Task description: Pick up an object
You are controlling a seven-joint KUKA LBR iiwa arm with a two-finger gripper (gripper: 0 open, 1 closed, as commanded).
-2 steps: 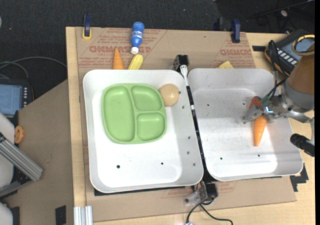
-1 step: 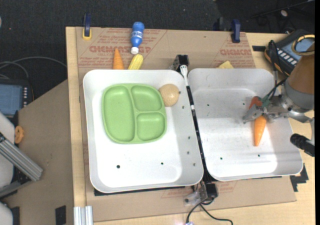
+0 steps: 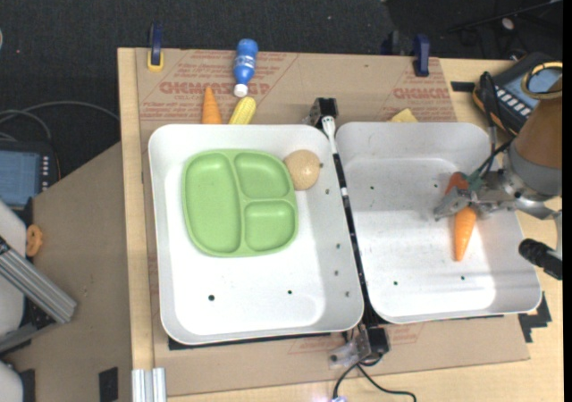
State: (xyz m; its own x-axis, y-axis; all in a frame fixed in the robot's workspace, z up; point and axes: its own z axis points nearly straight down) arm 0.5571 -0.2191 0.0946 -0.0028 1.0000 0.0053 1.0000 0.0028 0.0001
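An orange carrot point(image 3: 462, 235) lies in the right bin point(image 3: 402, 248), near its right side, pointing towards the front. My gripper point(image 3: 466, 201) is low over the carrot's upper end, reaching in from the right under the grey and orange wrist. A small red object point(image 3: 456, 181) sits just behind the gripper, partly hidden by it. In the left bin point(image 3: 232, 302) there is a green divided plate point(image 3: 239, 202) with a tan round object point(image 3: 303, 169) at its right rim.
On the bench behind the left bin lie a blue and white bottle point(image 3: 244, 65), a yellow corn cob point(image 3: 242, 110) and a second carrot point(image 3: 210, 106). A yellow piece point(image 3: 404, 116) peeks from behind the right bin. Clamps hold the bench's back edge.
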